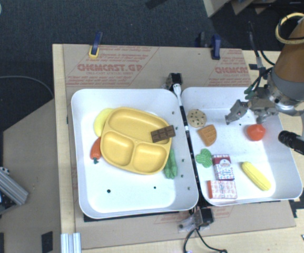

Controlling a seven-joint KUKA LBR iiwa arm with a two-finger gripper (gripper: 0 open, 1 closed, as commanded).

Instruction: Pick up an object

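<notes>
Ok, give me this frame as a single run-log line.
arm: over right bin | gripper: above tomato, holding nothing seen | nearby: cookie, corn | left bin: yellow tray

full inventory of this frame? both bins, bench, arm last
left bin: 1, white, left half of bench
right bin: 1, white, right half of bench
divided plate: 1, yellow, middle of left bin
chocolate bar: 1, brown, on plate's right rim
banana: 1, yellow, under plate's upper left edge
carrot: 1, orange-red, left of plate
leafy green: 1, green, plate's right edge
cookie: 1, tan, upper left of right bin
bread piece: 1, orange-brown, below cookie
broccoli: 1, green, left side of right bin
cartons: 2, red and white, lower middle of right bin
corn: 1, yellow, lower right of right bin
tomato: 1, red, below gripper
clamps: 2, yellow and blue, bench's far edge
gripper: 1, grey, over right bin's upper part
</notes>
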